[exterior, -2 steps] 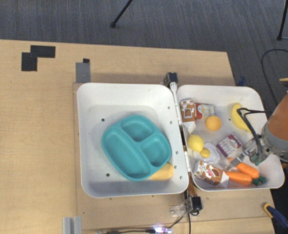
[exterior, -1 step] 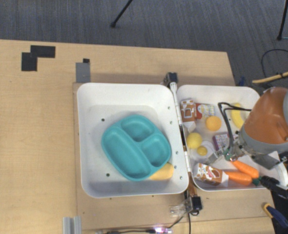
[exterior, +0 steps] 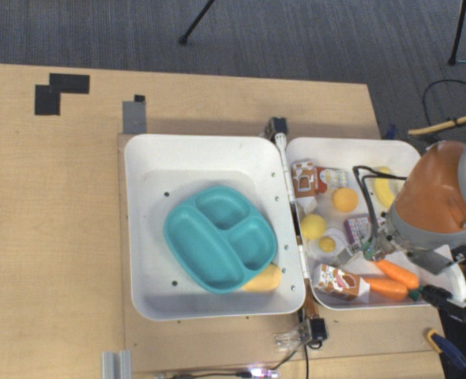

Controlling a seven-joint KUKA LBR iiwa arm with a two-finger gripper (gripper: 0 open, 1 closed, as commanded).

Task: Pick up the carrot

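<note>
Landmark = teal divided plate (exterior: 219, 238), sitting in left white bin (exterior: 150, 212). Yellow wedge-like item (exterior: 263, 279) tucked under plate's lower-right rim, touching it. Right of plate, past the divider, is right bin (exterior: 407, 150) w/ clutter: carrot (exterior: 385, 287) lies at bin's near edge, far right of plate & slightly lower, roughly flat; a 2nd orange carrot-like piece (exterior: 396, 272) just above it. Brown/white carton (exterior: 343, 282) just left of carrot, touching or nearly. Orange ball (exterior: 344, 200), two yellow round items (exterior: 313, 226), red/white packet (exterior: 306, 178) also right of plate. Gripper (exterior: 369, 249) hangs over right bin, just above carrot; arm's orange band (exterior: 430, 192) further right. Gripper state: can't tell, too small/blurred.
</note>
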